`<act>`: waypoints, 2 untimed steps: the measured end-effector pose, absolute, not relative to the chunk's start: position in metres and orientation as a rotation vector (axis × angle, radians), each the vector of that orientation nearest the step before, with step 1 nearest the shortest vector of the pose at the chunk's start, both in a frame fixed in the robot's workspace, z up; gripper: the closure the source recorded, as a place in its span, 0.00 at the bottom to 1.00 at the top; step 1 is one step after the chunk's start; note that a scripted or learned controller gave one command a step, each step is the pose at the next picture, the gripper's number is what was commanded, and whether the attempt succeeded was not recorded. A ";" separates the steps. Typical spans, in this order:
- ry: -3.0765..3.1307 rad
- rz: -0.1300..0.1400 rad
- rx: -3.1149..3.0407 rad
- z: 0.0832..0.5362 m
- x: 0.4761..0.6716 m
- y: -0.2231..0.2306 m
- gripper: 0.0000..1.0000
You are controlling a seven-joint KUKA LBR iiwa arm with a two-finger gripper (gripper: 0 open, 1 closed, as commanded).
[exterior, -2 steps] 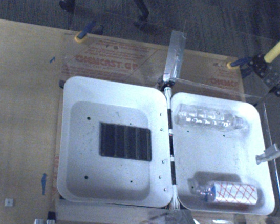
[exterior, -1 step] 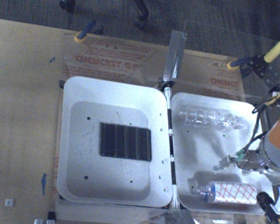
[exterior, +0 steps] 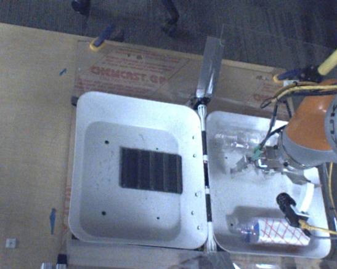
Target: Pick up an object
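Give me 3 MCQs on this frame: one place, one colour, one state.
1. Where does the dark ribbed panel lie?
A. left bin
B. right bin
C. on the bench

2. What colour is the band above the arm's wrist?
A. blue
B. orange
C. green

3. How does the bottle with the red lattice label lie?
A. upright
B. on its side
C. held in the gripper

Key: 1 A, it sits in the middle of the left bin. 2 B, the band is orange. 3 B, it lies flat along the near wall of the right bin, apart from the gripper.
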State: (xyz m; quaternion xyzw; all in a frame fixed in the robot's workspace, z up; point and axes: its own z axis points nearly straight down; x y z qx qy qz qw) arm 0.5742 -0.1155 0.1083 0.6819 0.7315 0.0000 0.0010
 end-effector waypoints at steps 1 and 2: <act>2.183 0.005 2.256 0.088 0.563 -0.116 0.00; 2.386 -0.052 2.110 0.085 0.636 -0.115 0.00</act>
